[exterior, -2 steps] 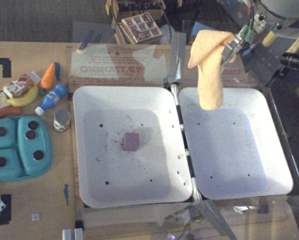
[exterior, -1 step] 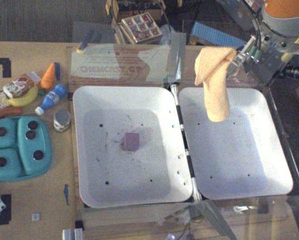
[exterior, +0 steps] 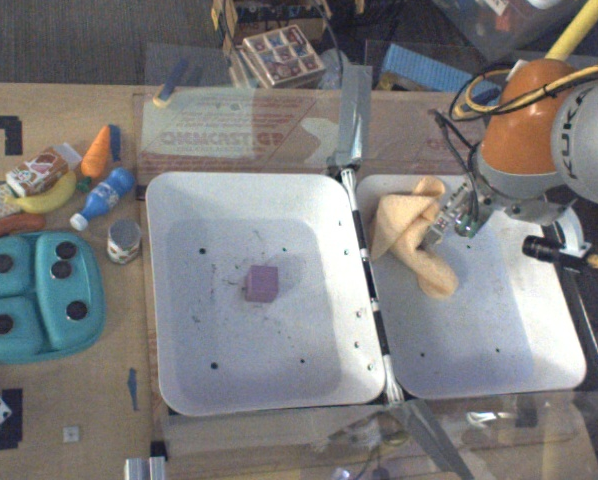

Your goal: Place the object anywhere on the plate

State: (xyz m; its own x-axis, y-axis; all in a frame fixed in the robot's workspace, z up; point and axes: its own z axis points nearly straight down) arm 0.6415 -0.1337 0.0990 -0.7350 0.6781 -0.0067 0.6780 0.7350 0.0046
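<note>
The right bin (exterior: 499,358) carries a tan cloth (exterior: 411,240) at centre-right of the frame. The jaws (exterior: 457,215) sit at its edge, apparently pinching a fold; I cannot tell. Lift slowly, checking the cloth follows.

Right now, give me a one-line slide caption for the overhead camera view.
KUKA arm's gripper meets a tan cloth in the right bin; a purple block sits in the left bin.

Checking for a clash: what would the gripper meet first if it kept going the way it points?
Probably the tan cloth, lying right at the gripper in the right bin. Depth is unclear, so contact can't be judged.
</note>
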